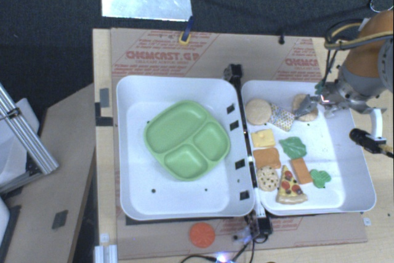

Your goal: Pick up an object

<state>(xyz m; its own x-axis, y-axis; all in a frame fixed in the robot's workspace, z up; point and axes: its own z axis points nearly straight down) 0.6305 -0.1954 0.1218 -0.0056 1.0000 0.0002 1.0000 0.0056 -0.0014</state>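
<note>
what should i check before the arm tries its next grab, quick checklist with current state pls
1. Gripper above the right bin, by the tan cookie: ok.
2. Object held between fingers: cannot tell.
3. Finger opening: cannot tell.
4. Targets available: round bun, cheese slice, pizza slice, lettuce leaf all lie in the right bin: ok.
5. Targets spaced for a clean single pick: not ok, they crowd together along the divider side.
6. Green divided plate flat in the left bin: ok.

The bench [154, 49] bears two white bins [132, 194] and an orange disc [202, 234].
</note>
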